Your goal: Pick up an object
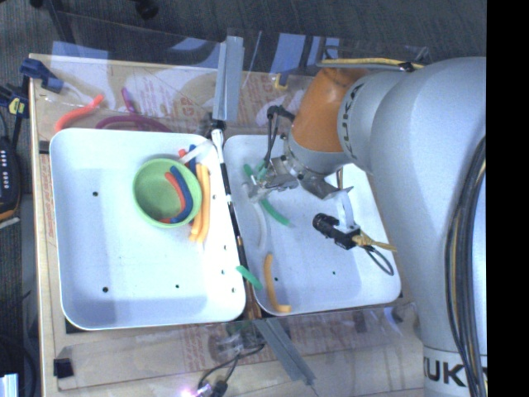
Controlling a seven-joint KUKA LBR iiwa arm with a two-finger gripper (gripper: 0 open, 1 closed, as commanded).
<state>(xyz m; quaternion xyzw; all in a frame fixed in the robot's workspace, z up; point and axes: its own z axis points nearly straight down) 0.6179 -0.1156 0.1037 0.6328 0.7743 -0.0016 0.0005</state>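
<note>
While the arm hangs over the right bin (364, 292):
Bins: two, side by side.
Tool (263, 182): low at right bin's left edge, grip unclear.
Bowl (165, 191): one, left bin (99, 288).
Room: left bin's lower half bare.

White letters "KUK" on arm base (450, 370)

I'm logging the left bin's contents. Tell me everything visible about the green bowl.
The green bowl is round, light green and looks like plastic. It sits upright and open in the upper right part of the left bin, away from the end effector working in the other bin. Curved red and blue pieces lie inside it, and an orange strip curves along its right side.
</note>
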